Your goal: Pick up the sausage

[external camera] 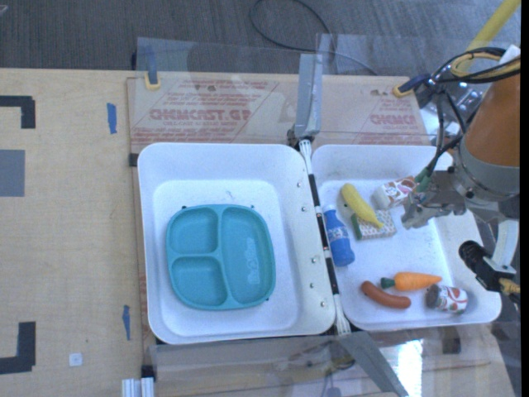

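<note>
The sausage [385, 295], short and reddish-brown, lies near the front edge of the right bin [475, 311]. An orange carrot [416, 280] rests just behind it, almost touching. My gripper [416, 214] hangs over the middle of the right bin, well behind the sausage and to its right. It sits beside a small red-and-white packet [396, 192]. From this slant its fingers merge into one dark shape.
In the right bin also lie a yellow banana [360, 204], a speckled sponge [374, 229], a blue bottle [338, 237] along the left wall and a small can [449, 298] at front right. The left bin [157, 172] holds a teal divided plate [221, 255].
</note>
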Available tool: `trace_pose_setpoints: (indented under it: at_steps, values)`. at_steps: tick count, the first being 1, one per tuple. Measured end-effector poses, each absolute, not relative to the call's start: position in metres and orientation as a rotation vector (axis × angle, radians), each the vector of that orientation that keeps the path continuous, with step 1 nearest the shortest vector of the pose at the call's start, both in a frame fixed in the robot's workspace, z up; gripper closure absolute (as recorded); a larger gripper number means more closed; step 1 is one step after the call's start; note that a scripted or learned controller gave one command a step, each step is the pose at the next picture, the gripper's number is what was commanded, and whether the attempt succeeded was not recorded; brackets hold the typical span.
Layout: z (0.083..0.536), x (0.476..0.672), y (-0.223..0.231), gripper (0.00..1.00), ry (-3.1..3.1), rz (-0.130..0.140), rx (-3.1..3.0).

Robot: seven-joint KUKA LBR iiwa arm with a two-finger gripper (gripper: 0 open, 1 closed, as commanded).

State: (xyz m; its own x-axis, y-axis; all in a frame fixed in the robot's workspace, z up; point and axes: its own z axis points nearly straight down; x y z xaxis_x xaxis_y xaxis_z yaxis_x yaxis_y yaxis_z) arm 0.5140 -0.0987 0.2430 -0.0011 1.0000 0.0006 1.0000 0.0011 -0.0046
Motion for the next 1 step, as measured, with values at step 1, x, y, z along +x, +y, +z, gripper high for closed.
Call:
trace_pose_setpoints:
  at_steps: [1]
  values:
    - [0.3146,0.5388,-0.0591,1.0,-2.404,0.0,-2.025]
